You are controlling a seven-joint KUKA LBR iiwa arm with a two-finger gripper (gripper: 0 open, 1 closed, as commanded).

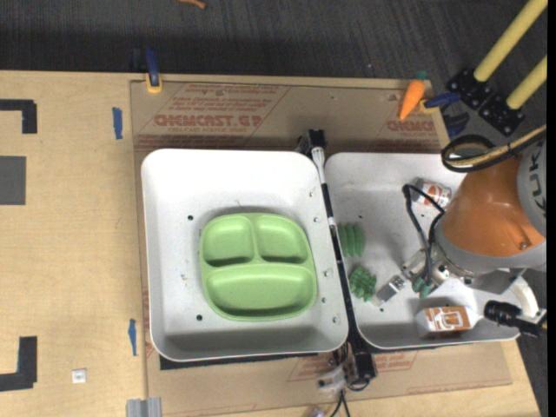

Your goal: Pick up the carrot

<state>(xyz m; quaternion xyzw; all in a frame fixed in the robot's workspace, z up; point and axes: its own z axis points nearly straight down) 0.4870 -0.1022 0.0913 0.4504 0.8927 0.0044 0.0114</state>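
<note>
Camera view, green divided plate [258, 264] in left bin [165, 233], pincer [423, 278] state unclear.

**Bench and floor, top-down view**

Dark grey carpet floor [287, 16] across the top. Light plywood bench [69, 259] below it, with black tape marks [19, 115] on the left side and blue tape bits [116, 122]. Brown cardboard sheet [261, 111] with red print lies on the bench. Even, flat lighting.
</note>
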